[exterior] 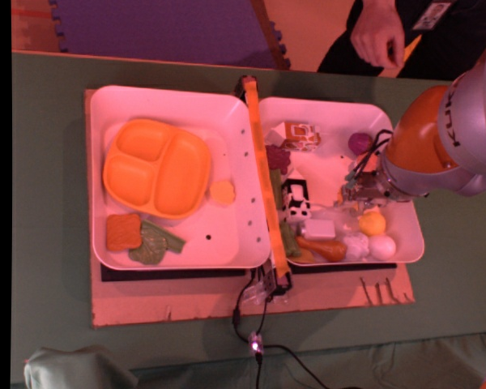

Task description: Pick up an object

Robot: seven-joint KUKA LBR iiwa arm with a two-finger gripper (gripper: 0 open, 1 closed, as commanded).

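the grey, orange-banded arm (445,148) reaches in at the frame's right, its gripper (358,186) low over the right bin (405,254); cannot tell its state. left bin (227,254) holds a glossy orange divided plate (156,168), a leafy green piece (152,245), an orange square (123,232). right bin holds a cow-patterned box (296,199), a drumstick (324,248), a yellow ball (373,223) just below the gripper, a white egg (382,246).
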